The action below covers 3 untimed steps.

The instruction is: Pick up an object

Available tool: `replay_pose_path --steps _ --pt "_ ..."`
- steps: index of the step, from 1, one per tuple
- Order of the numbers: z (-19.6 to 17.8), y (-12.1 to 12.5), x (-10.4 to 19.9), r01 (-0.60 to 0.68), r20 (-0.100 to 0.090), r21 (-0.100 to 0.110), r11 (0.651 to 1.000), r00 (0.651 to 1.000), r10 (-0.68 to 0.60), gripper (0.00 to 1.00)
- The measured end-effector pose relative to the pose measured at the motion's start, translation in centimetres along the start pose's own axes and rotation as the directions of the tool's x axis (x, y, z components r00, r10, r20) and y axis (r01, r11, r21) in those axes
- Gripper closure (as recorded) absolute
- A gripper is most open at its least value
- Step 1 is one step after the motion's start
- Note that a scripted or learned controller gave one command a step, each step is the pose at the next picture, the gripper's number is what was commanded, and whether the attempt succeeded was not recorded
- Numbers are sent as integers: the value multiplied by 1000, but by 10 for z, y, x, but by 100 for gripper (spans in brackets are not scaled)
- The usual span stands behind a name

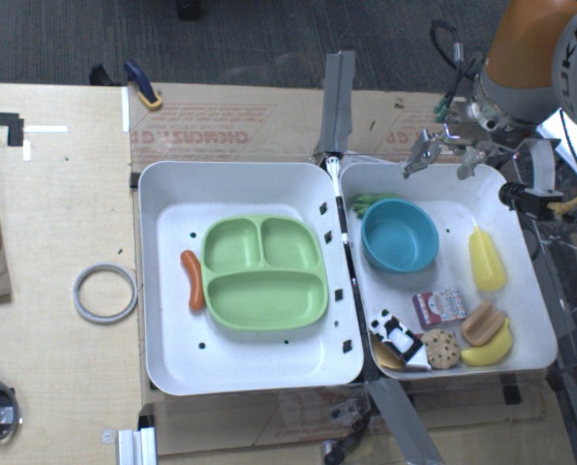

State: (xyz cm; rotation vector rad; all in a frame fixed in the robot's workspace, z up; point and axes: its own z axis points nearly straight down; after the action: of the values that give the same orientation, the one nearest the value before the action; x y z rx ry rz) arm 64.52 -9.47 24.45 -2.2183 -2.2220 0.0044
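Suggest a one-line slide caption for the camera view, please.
Gripper, fingers spread, above the right bin's rim; blue bowl inside it.

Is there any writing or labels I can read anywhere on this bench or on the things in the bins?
Red print on the brown cardboard sheet behind the bins: upside down and blurred; it cannot be read for sure.
Small red and white packet in the right white bin: it has a label, too small to read.
Black and white patterned card in the same bin: no legible text.
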Motion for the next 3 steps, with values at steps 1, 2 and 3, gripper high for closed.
replay_pose_path --steps 1,2,3 --pt "142 15 -2 96 1 -5 995 995 -96 0" --pt "143 -44 -1 171 10 -34 985 985 -171 0" --pt "152 -15 -6 306 2 -4 952 952 -306 0"
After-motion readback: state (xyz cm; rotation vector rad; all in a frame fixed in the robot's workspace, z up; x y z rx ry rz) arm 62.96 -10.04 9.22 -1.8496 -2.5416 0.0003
